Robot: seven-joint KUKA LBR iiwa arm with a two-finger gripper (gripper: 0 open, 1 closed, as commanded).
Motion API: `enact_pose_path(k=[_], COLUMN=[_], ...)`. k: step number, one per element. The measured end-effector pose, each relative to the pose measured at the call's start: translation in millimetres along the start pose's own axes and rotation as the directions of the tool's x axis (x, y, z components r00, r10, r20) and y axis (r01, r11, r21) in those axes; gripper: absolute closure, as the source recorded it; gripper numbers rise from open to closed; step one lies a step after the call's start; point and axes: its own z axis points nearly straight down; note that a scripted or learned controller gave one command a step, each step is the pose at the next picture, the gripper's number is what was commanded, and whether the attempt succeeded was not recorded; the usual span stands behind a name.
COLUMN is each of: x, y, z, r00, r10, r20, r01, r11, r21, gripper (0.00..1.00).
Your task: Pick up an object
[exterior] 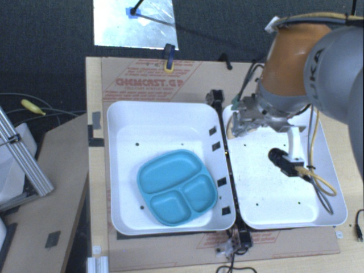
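Item: blue tray (177,186), three-compartment, lying flat in the left bin (122,118), well apart from your pincer (242,124) over the right bin; likely light, stiff, slick plastic, so take it by a raised rim; pincer opening cannot be told.

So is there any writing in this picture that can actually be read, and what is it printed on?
"CHEMCAST GP": red letters on the brown board under the two white bins.
Smaller red print below that: too blurred to read.
More red print at the board's front edge: too blurred to read.
Grey letters on the arm: look like "KUKA", only partly legible.
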Motion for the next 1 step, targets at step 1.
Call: enact_pose_path(k=[1], x=[17.0], y=[-61.6], z=[29.0], r00=[1.000], r10=[-0.003], r20=[-0.004], r01=[0.003], r11=[1.000], r21=[0.019], gripper=[1.00])
